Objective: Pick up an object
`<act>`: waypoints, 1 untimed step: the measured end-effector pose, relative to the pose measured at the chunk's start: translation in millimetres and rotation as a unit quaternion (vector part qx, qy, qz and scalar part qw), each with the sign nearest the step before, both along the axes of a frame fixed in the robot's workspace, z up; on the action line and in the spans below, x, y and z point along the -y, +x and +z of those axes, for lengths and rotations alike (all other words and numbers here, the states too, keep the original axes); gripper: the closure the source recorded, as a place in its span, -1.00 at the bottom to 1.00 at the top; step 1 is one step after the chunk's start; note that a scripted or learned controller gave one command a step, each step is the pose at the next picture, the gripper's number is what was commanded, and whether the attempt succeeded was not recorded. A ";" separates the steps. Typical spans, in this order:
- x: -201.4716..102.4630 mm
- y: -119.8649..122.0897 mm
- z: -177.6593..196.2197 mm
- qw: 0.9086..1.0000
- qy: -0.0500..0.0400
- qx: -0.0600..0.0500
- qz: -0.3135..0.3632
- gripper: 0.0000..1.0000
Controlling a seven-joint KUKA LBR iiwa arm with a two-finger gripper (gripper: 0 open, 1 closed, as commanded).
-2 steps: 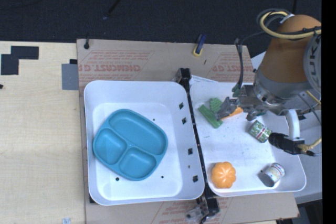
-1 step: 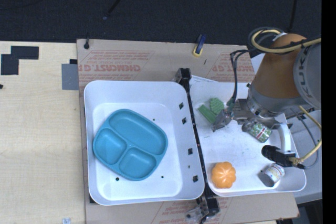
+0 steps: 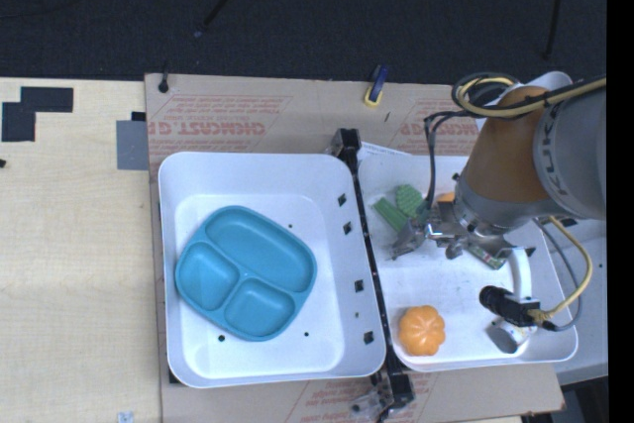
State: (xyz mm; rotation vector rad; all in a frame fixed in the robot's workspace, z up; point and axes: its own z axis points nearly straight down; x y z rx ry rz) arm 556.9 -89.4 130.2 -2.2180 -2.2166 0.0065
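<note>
- The green ridged piece (image 3: pixel 400 205) is lying in the right-side bin (image 3: pixel 451 297), near its far left corner.
- It is looking light and perhaps soft; I am judging a grip across its narrow sides best.
- My hand (image 3: pixel 428 241) is hovering just beside it; wide or narrow, I cannot tell.
- An orange pumpkin-like toy (image 3: pixel 421 330) is sitting apart.

An orange pumpkin-shaped toy (image 3: pixel 422 330) sits at the near edge of a white bin (image 3: pixel 456 297). Farther back from the toy, in the same bin, lies a green object (image 3: pixel 401 205). The gripper (image 3: pixel 428 241) hangs between the toy and the green object, just beside the green one; whether they touch cannot be told. The grey arm (image 3: pixel 505 163) rises behind the toy. To the toy's left, a blue divided plate (image 3: pixel 246 270) lies in the neighbouring bin (image 3: pixel 198 168). Both bins rest on a cardboard sheet (image 3: pixel 248 114) on the pale tabletop (image 3: pixel 69 243).
</note>
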 end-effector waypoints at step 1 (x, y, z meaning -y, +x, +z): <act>-1.4 -1.0 -45.4 1.000 0.000 0.000 0.000 -1.00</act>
